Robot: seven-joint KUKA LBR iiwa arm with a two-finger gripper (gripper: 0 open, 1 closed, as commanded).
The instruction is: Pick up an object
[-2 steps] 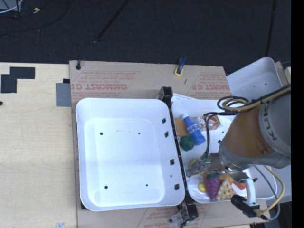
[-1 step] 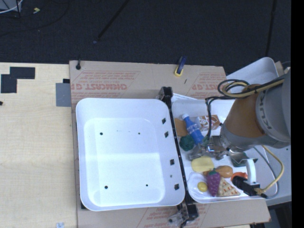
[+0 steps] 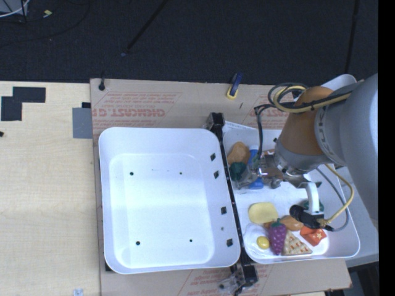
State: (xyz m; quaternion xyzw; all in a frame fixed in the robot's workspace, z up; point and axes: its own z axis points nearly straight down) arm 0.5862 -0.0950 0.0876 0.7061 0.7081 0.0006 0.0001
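The right bin [image 3: 345, 242] holds several toy foods. A brown potato-like piece [image 3: 237, 152] lies at its upper left, with a green and blue jumble [image 3: 242, 175] just below it. My gripper [image 3: 261, 169] reaches down into this bin, right beside the green and blue pieces and the brown one. Toward the front lie a yellow piece [image 3: 263, 213], purple grapes [image 3: 278, 235], a waffle-like wedge [image 3: 297, 246], a red piece [image 3: 315, 237] and an orange-brown piece [image 3: 291, 223]. The wrist hides what lies directly under it.
The left bin [image 3: 106, 184] sits next to the right one, divided from it by a black-clipped rim [image 3: 226, 184]. Both rest on a cardboard sheet [image 3: 154, 106]. A blue and yellow clamp [image 3: 234, 86] grips the sheet's far edge. The arm's bulk [image 3: 345, 128] covers the right bin's right side.
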